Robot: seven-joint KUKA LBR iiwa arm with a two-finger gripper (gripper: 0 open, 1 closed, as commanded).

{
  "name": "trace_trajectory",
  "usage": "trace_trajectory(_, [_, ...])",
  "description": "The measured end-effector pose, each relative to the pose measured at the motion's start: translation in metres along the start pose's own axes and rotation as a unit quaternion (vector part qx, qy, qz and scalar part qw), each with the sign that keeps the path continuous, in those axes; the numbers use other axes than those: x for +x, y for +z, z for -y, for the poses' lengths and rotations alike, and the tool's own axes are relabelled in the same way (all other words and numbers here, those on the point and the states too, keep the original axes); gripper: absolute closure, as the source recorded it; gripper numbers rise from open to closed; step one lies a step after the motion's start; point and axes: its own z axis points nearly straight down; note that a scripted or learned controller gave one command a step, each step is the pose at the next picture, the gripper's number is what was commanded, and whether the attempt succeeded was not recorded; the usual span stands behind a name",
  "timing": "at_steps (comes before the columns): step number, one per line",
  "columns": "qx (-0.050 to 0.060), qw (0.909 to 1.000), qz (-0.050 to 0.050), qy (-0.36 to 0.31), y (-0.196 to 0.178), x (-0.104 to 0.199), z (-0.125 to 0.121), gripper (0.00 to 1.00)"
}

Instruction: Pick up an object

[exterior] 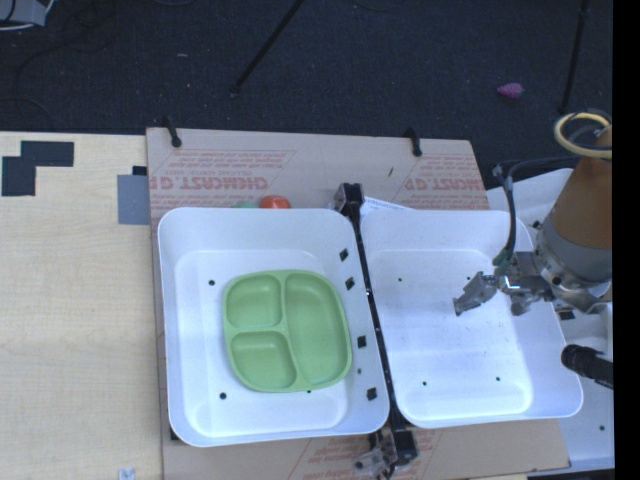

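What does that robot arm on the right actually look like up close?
The arm is a thick round column with an orange band above a grey wrist. A dark cable loops beside it. At its end sits a small grey metal claw, angular and thin next to the bulky arm.

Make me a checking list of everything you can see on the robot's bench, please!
Surface: pale wooden bench bearing two shallow white plastic bins; left bin, right bin.
Job's things: light green three-compartment plastic tray lying flat in the left bin.
Clutter: small orange-red object behind the left bin, partly hidden.
Hand: hand over the right bin, nothing between its fingers.
Cables: dark cable beside the arm.
Surroundings: brown cardboard sheet under the bins; dark floor beyond.
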Motion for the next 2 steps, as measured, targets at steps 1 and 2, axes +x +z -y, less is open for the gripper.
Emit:
trace_trajectory(1, [0.0, 1.0, 0.0, 0.0, 0.044, -0.001, 0.002, 0.0])
trace_trajectory(2, [0.0, 1.0, 0.0, 0.001, 0.09, 0.007, 0.002, 0.0])
